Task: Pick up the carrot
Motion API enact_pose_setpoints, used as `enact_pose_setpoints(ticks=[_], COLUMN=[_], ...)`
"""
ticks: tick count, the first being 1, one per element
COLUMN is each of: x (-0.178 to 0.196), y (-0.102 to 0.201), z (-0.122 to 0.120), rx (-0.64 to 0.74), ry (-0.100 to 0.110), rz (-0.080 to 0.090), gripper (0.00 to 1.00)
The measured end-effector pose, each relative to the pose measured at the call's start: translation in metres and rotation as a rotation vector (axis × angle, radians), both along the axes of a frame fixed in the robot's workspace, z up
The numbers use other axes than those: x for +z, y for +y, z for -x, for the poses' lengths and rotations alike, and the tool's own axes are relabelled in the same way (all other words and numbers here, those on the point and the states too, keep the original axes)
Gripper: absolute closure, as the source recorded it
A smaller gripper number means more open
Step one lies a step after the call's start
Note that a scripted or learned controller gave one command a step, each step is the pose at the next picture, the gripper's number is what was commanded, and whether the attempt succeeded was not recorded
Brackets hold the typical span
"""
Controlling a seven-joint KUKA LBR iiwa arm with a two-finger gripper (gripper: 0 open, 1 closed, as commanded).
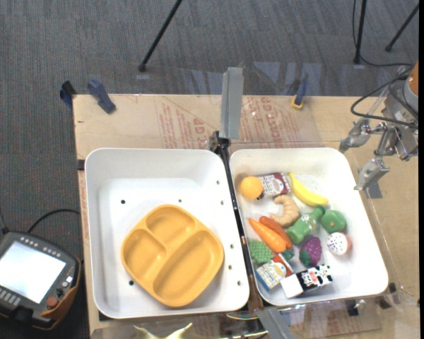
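Here, the carrot (269,236) lies in the right bin (364,256), left of centre, slanting from upper left to lower right. A red sausage-like piece (276,227) lies along its upper edge, touching it. Just below the carrot's lower end: a green bumpy piece (261,251), partly tucked under it.

Around it, close-packed: croissant (287,208) above, green bottle (302,226) to the right, purple grapes (310,249) lower right. Orange (251,188) near the bin's upper left, beside a small dark-labelled packet (275,184). Banana (308,191) to the right of the packet. Round green item (333,221) and a white speckled ball (338,244) toward the right wall. At the near edge, a small carton (272,273) and a black-and-white box (306,280); print on both too small to read.

Left bin (102,189) holds a yellow divided plate (172,255), three compartments.

My gripper (371,177) hangs outside the right bin, just past its upper right wall, well apart from the carrot. I cannot tell how my jaws are set: the tip is a small grey shape, blurred against the bench (148,119). Nothing visible in its grasp. My arm is cut off at the right; cables tangle around the wrist.

Tablet (28,274) on the floor, lower left, partly cut off.
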State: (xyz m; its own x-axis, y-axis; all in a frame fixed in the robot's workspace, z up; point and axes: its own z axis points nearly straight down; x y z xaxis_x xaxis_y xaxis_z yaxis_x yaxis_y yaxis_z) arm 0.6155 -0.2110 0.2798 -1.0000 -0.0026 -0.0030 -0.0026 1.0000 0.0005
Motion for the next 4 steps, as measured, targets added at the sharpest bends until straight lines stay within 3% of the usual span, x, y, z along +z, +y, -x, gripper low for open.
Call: enact_pose_setpoints(ticks=[1, 2, 3, 4], x=[-0.188, -0.191, -0.192, -0.192], y=[0.069, 0.122, 0.124, 0.126], z=[0.011, 0.076, 0.055, 0.048], rx=[-0.05, -0.4, -0.336, -0.399], ry=[0.017, 0.0, 0.002, 0.0], rz=[-0.005, 0.003, 0.002, 0.003], gripper=[0.0, 0.0, 0.0, 0.0])
